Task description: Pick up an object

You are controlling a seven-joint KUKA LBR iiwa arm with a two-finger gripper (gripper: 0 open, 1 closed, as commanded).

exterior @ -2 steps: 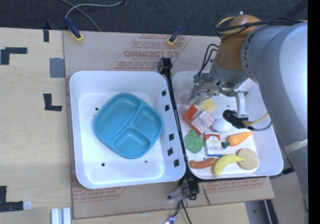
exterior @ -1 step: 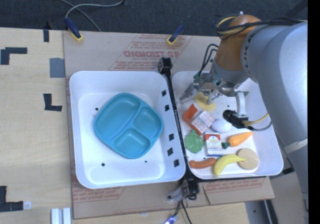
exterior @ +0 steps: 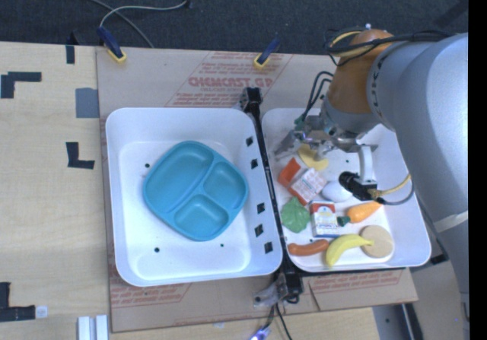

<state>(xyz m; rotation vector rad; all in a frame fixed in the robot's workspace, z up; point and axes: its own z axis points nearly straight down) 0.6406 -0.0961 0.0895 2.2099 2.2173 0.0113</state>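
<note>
My gripper [exterior: 303, 142] hangs low over the back left part of the right bin [exterior: 415, 255], just above a small yellow piece [exterior: 310, 157]. Below it lie an orange packet [exterior: 290, 172] and a white and red carton [exterior: 307, 185]. Further toward the front are a green leafy toy [exterior: 294, 214], a small red and white box [exterior: 324, 218], a carrot [exterior: 363, 211], a banana [exterior: 346, 247], a red sausage [exterior: 308, 248] and a round tan biscuit [exterior: 376, 240]. I see nothing clearly held.
The left bin [exterior: 122, 133] holds a blue divided plate [exterior: 196, 190]. The grey arm with its orange band [exterior: 354, 87] covers the right bin's back right corner. A black divider [exterior: 262, 179] with clips separates the bins. Yellow clamps [exterior: 112, 46] hold the cardboard at the back.
</note>
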